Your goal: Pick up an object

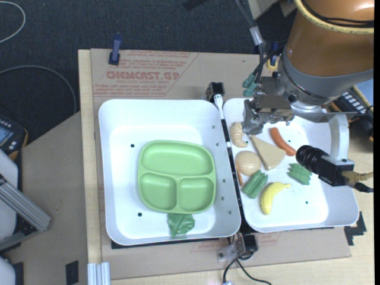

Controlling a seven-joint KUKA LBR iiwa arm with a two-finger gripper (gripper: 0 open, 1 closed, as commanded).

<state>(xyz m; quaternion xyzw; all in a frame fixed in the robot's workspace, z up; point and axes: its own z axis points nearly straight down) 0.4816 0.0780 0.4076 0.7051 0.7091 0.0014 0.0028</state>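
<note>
My gripper (pixel 252 127) hangs low over the upper left corner of the right bin (pixel 323 211), close to the wall it shares with the left bin (pixel 117 159). Whether it is open or closed I cannot tell, since my own wrist covers it from above, and nothing can be seen caught in it. Everything loose enough to lift lies crowded in the left half of this bin. A pale rounded piece (pixel 237 135) sits right beside my tip, against the shared wall, and a second pale rounded piece (pixel 246 161) lies just below it. A tan wedge (pixel 269 154) rests next to both, its point turned up toward me, and an orange-red sausage-shaped piece (pixel 283 142) lies slanted along its far side. Lower down are a green pod (pixel 255 184), touching the second pale piece, a yellow banana (pixel 270 196) just beside the pod, and a green ridged piece (pixel 299 173) a little apart to the right. The left bin holds a green divided plate (pixel 176 176) (three compartments, set upright in the middle of the bin) and a green leafy piece (pixel 180 224) at the plate's lower edge, near the front wall. Both bins stand on a brown board (pixel 142 71) with red lettering.
</note>
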